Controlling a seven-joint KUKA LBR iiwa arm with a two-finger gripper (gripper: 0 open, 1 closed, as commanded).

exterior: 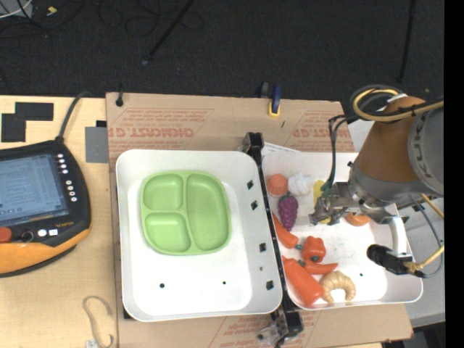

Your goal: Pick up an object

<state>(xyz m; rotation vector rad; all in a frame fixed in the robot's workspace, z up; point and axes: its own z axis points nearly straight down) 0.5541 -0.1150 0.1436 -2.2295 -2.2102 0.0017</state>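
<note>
Brown cardboard (190,125), printed with faded red lettering, lies flat over a pale wooden bench (43,303) and carries the two shallow white bins. Behind the bench the room drops to a dark carpeted floor (217,35) strewn with thin black cables. A teach pendant (36,205) with a lit screen and an orange underside rests on the bench at the far left.

In the left bin (188,281), smooth glossy plastic with rounded corners, sits a light green divided plate (185,213) with three compartments. The right bin (391,288) holds toy food: an orange round piece (277,185), a white bulb like garlic (299,185) just beside it, a purple grape-like cluster (288,209), a red pepper (313,249), a long orange carrot (304,283) and a tan croissant (339,286) near the front wall.

From the right, the grey arm (395,162) with its orange band leans over the right bin. Its gripper (324,212) hangs low just right of the purple cluster; whether it is apart or together I cannot tell, and nothing is seen clamped in it.
</note>
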